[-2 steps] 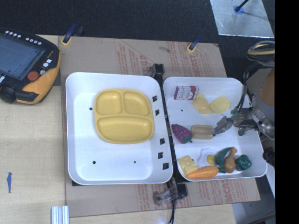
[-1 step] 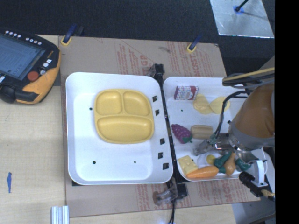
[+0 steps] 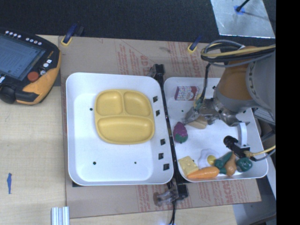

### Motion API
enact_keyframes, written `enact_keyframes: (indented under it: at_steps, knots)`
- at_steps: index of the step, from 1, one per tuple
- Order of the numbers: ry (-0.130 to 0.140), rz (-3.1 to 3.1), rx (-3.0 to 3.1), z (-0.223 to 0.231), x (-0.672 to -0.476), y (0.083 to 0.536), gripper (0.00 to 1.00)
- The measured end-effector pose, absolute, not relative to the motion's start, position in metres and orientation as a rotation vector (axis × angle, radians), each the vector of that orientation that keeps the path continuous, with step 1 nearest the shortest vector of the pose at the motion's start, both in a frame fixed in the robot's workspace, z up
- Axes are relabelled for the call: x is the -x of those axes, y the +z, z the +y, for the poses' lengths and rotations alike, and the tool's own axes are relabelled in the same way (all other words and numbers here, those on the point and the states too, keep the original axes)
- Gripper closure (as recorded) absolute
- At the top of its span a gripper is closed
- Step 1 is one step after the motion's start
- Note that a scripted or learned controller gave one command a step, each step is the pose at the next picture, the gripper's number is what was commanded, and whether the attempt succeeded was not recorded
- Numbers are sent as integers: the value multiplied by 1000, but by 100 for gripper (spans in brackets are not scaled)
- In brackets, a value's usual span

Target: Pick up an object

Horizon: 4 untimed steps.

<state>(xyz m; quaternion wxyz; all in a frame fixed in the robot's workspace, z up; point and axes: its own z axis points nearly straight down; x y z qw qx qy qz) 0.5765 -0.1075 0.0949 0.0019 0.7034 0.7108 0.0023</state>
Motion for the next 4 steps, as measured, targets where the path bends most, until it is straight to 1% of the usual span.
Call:
enact_keyframes:
  at_steps: [1, 2, 3, 4]
  knots:
    - [-4, 2230, -2216, -111, -572, 105, 100]
    - [4, 2227, -2217, -89, -519, 197, 100]
    - [4, 2223, -2210, -122, -585, 231, 100]
    - [-4, 2232, -2214, -97, -600, 208, 100]
